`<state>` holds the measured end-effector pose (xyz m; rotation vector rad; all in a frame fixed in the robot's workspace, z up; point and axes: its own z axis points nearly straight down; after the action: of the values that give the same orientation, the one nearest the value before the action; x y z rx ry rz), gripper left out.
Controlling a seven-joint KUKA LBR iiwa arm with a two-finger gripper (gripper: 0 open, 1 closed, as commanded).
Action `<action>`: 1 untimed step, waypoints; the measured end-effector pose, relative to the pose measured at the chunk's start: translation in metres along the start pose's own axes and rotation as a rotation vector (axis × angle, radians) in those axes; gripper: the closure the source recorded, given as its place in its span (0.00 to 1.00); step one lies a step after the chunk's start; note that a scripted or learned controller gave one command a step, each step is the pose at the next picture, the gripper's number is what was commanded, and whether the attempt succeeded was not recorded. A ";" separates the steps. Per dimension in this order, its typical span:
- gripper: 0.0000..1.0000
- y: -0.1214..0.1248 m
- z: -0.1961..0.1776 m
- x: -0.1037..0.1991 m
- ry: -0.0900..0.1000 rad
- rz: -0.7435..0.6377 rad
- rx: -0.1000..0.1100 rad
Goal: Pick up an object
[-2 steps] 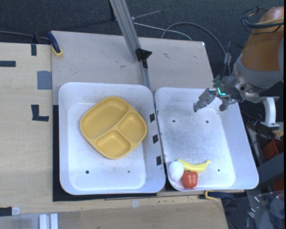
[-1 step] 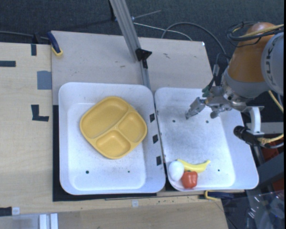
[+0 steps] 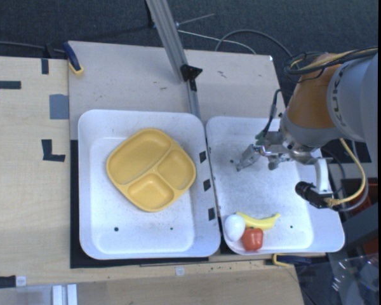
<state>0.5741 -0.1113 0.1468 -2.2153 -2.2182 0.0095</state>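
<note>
Tool (image 3: 259, 158) spread, holding nothing | banana (image 3: 261, 220) near, at bin's (image 3: 317, 237) front edge

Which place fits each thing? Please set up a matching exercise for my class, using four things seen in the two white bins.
Things:
1. yellow divided plate
2. banana
3. white egg
4. gripper

Places:
A. near corner of the right bin, left of the red object
B. left bin
C. above the middle of the right bin
D. right bin, just behind the red object

Pairs: 1-B, 2-D, 3-A, 4-C
</note>
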 end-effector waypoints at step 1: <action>0.00 -0.002 0.055 0.001 0.000 0.000 -0.001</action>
<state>0.5720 -0.1105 0.0923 -2.2157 -2.2190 0.0088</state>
